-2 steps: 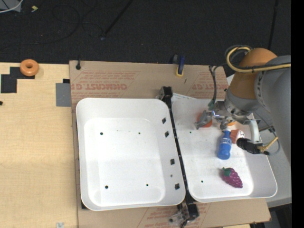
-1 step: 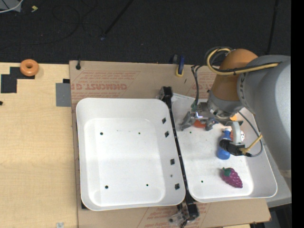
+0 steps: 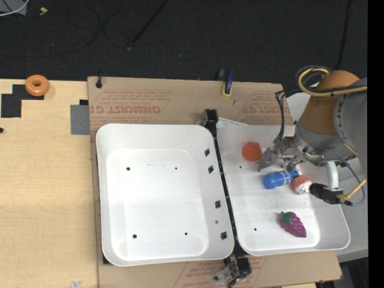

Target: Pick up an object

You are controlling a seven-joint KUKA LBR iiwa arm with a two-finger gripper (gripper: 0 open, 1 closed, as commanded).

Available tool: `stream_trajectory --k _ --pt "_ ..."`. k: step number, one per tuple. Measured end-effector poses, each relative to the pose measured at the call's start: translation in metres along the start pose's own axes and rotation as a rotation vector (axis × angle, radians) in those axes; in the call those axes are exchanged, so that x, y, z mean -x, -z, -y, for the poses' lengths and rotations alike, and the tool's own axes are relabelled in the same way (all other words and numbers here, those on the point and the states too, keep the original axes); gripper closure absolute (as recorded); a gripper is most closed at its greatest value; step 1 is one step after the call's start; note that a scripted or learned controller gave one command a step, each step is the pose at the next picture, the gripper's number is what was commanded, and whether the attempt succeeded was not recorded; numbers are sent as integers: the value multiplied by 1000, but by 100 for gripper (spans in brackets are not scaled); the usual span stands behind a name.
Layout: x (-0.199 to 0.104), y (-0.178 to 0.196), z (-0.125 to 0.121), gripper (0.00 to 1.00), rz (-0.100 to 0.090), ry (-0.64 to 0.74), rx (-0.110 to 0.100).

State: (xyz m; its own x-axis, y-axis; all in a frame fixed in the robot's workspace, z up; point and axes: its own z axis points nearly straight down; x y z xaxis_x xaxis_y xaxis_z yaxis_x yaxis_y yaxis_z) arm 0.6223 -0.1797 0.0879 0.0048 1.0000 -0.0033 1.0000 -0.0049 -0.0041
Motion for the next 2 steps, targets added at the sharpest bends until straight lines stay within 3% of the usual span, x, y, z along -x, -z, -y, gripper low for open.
stream_trajectory --k 1,2 --pt "-40 -2 -20 0 -9 10 -9" --pt "1 0 -22 0 -8 10 2"
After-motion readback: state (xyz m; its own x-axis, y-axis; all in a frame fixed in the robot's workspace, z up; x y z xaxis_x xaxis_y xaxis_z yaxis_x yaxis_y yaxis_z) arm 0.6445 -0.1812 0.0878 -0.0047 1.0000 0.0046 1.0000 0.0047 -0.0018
